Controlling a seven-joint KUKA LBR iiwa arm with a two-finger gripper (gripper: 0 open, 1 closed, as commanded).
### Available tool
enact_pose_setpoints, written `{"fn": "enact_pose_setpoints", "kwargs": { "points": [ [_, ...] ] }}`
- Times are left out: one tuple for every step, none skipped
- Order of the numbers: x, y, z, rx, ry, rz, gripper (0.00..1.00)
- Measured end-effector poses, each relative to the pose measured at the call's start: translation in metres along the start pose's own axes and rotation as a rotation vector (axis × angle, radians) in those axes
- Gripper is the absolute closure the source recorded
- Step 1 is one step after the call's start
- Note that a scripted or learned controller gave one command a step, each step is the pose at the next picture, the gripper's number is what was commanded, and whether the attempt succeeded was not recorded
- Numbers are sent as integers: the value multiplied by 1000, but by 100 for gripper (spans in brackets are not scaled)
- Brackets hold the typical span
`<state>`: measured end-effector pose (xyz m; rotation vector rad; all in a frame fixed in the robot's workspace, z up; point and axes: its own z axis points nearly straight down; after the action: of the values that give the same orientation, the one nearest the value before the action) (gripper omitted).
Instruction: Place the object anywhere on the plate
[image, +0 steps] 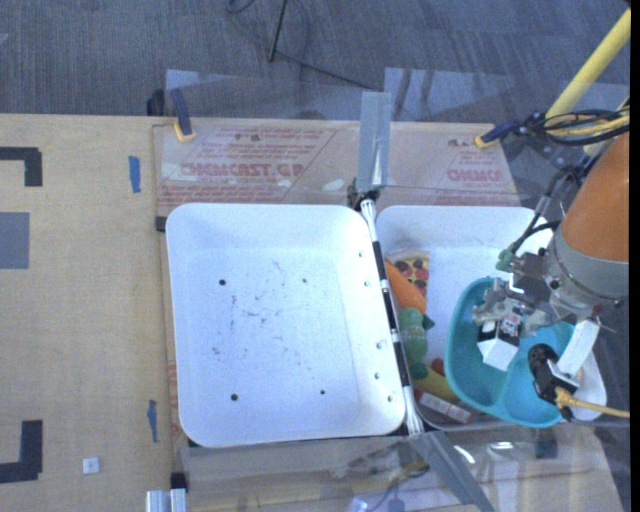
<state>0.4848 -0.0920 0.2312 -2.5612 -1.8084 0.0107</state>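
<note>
The gripper (508, 318) hung over the blue plate (462, 352), which lay tilted in the right bin (455, 225) with its rim reaching out past the gripper toward the view's left and toward the near edge. From this slanted look down, the tool's grey and black parts overlapped one another, so I could not tell whether the gripper was spread or pressed together, nor whether anything sat in its grasp. A small white piece (497, 352) showed just below the gripper, over the plate's surface; whether it belonged to the tool or was a loose thing could not be made out.

Which item was the task's object was not clear. The loose toys all lay to the view's left of the gripper, off the plate, in a strip along the wall shared by the 2 bins. An orange toy (405, 287) lay farthest back, with a patterned card (410, 268) touching it. A green toy (412, 335) sat level with the gripper, just beside the plate's rim. A yellow piece (437, 380) and a dark stick-like item (443, 407) lay nearer the front, against the plate's lower edge.

The arm's orange band (605, 210) rose behind and to the right of the gripper. The left bin (270, 300) stood well to the gripper's left.
</note>
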Motion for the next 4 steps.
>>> {"fn": "enact_pose_setpoints", "kwargs": {
  "points": [
    [51, 7, -47, -3, -1, 52, 100],
    [85, -10, -73, -5, -1, 26, 100],
    [112, -48, -78, 0, -2, 204, 100],
    [163, -59, 42, -21, 17, 338, 100]
  ]
}}
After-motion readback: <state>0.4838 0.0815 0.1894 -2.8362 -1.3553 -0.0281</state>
